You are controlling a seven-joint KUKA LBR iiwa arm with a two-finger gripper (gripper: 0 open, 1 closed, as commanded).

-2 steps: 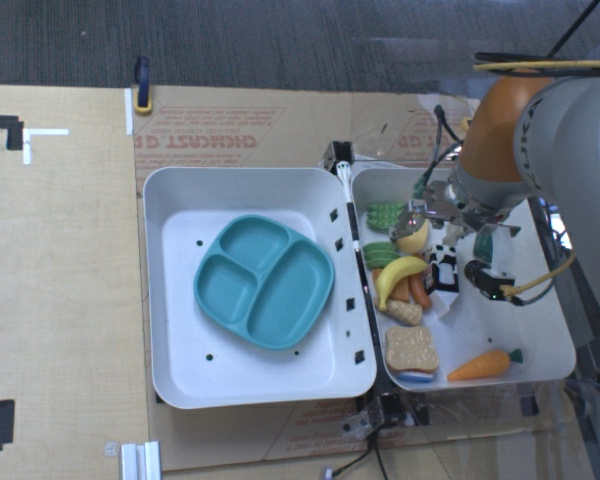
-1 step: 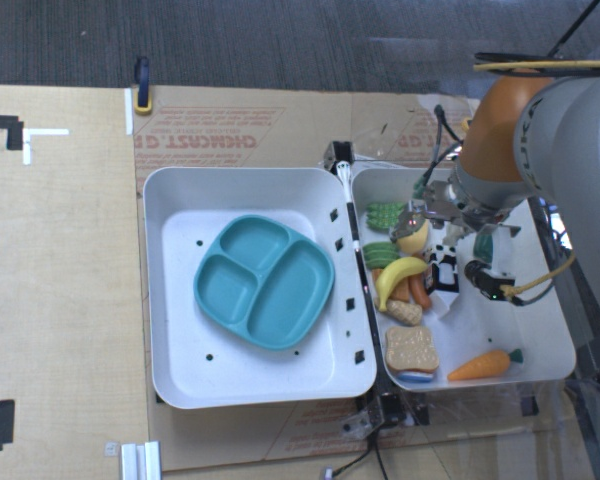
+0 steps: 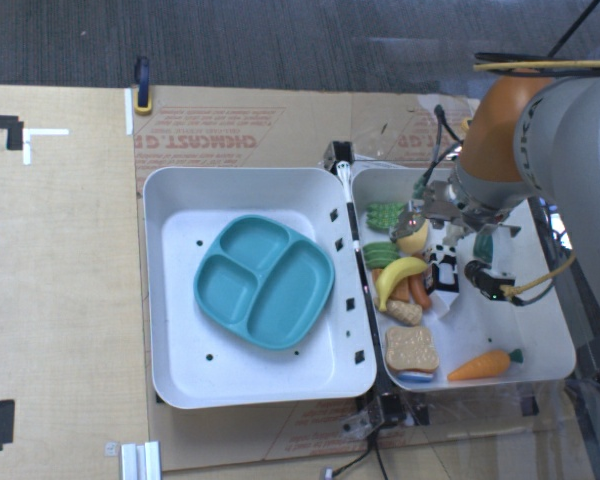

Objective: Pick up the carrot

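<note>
Carrot (image 3: 479, 366) in right bin's front, claw (image 3: 442, 268) lowered behind it

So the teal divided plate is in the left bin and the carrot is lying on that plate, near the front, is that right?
Not quite. The teal divided plate is in the left bin, but the carrot is not on it. The camera view shows the carrot lying on the floor of the right bin, near its front edge, beside the slice of toast.
</note>
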